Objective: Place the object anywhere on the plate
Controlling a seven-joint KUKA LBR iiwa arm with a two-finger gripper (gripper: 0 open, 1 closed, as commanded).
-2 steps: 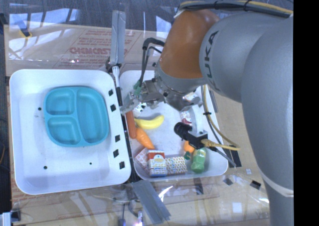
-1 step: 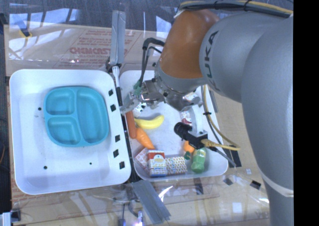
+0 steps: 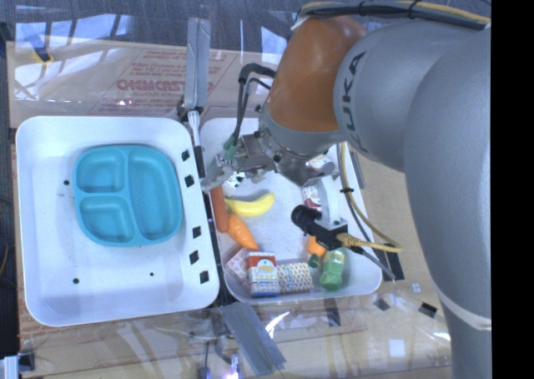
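A blue plate [image 3: 128, 194] with three compartments lies in the left white bin [image 3: 42, 285], nothing on it. My gripper [image 3: 235, 160] hangs low over the upper left part of the right bin [image 3: 367, 279], under the orange wrist band. Just below it lies a yellow banana [image 3: 250, 203]. Two orange carrots [image 3: 241, 234] lie along the bin's left wall, below the gripper. I see nothing held in the gripper.
Along the right bin's front wall sit a juice box [image 3: 262, 273], a patterned packet [image 3: 294, 276] and a green bottle [image 3: 332, 270]. A small red and white can [image 3: 312, 196] lies right of the banana. The grey arm covers the bin's right side.
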